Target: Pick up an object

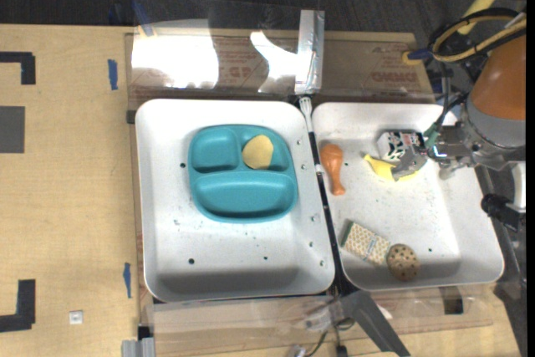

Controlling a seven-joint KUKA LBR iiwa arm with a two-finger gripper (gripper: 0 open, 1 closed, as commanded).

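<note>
My gripper (pixel 399 150) is low in the right bin (pixel 468 263), near its back middle, reaching in from the right. A yellow piece (pixel 380 169) lies right under and to the left of it, touching or nearly touching the tip. An orange carrot-like toy (pixel 333 166) lies by the bin's left wall. A patterned beige block (pixel 365 241) and a brown speckled cookie ball (pixel 402 261) rest near the front. In the left bin (pixel 159 180) a teal divided plate (pixel 242 195) holds a yellow-tan lump (pixel 258 151) in its back right compartment.
The arm's orange band (pixel 506 84) and grey wrist (pixel 489 134) hang over the right bin's right rim. Cables (pixel 468 33) loop behind it. A clear plastic sheet (pixel 226 54) stands behind the left bin. The wooden bench (pixel 58 180) extends to the left.
</note>
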